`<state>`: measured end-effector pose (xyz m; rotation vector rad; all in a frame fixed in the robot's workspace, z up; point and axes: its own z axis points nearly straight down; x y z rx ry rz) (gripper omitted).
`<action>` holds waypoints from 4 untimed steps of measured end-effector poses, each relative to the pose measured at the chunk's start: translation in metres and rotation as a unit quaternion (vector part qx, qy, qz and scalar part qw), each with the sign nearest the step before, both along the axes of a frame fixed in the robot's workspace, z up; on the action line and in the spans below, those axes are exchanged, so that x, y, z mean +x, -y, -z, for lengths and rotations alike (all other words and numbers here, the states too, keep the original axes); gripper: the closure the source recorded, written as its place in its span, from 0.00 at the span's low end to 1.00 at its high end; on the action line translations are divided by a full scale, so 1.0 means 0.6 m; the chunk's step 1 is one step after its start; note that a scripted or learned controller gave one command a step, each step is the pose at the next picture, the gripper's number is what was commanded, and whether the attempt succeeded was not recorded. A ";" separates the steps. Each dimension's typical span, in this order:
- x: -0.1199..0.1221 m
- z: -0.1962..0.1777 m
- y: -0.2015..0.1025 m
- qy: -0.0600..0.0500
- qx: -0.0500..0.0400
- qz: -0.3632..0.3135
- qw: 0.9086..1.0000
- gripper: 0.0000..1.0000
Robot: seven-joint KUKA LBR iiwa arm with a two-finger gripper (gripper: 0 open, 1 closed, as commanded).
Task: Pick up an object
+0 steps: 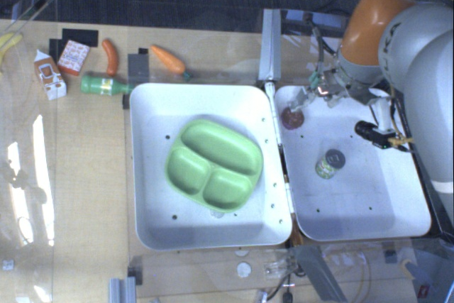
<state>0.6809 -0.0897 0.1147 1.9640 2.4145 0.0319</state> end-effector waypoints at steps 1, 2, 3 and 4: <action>-0.005 0.000 0.000 0.004 -0.001 -0.010 1.000 0.00; -0.001 0.000 0.002 -0.001 0.000 -0.016 1.000 0.00; -0.001 0.002 0.006 -0.001 0.002 -0.012 1.000 0.00; -0.001 0.002 0.004 -0.001 -0.001 -0.024 1.000 0.00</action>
